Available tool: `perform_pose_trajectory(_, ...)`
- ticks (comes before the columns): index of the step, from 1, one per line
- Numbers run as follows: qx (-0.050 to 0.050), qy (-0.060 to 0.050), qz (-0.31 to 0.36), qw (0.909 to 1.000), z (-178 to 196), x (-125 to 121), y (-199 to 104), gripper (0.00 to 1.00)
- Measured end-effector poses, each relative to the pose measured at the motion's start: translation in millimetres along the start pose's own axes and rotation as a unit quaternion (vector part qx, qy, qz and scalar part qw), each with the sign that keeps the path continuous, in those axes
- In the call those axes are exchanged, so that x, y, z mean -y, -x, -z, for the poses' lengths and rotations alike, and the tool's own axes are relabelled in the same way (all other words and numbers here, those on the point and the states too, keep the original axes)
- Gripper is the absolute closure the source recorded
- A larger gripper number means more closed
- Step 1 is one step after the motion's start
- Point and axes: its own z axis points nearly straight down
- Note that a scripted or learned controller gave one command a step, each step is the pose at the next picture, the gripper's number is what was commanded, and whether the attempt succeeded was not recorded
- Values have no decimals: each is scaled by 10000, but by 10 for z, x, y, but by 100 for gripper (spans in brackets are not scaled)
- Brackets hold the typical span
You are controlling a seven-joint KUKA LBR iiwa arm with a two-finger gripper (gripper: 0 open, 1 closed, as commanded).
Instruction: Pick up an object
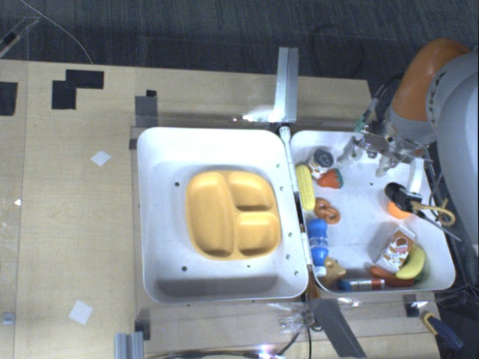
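My gripper hangs over the far end of the right bin, open, with nothing between its fingers. The nearest things lie to its left: a small grey round piece and a red strawberry. A yellow corn cob lies along the bin's left wall. Below it come a brown pretzel and a blue bottle. At the near right corner sit a small carton, a banana and a red marker. An orange piece shows below the wrist.
The left bin holds a yellow divided tray. A metal post stands at the far end between the two bins. The arm covers the right bin's far right corner.
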Motion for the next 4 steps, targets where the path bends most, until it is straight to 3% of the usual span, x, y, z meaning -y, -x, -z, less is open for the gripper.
perform_pose_trajectory(1,12,12,1346,9909,500,-10,489,0)
perform_pose_trajectory(2,4,1,328,9995,-269,-55,634,0)
perform_pose_trajectory(3,-3,7,408,9992,-340,1022,404,0)
perform_pose_trajectory(4,6,-9,-459,9989,55,861,687,0)
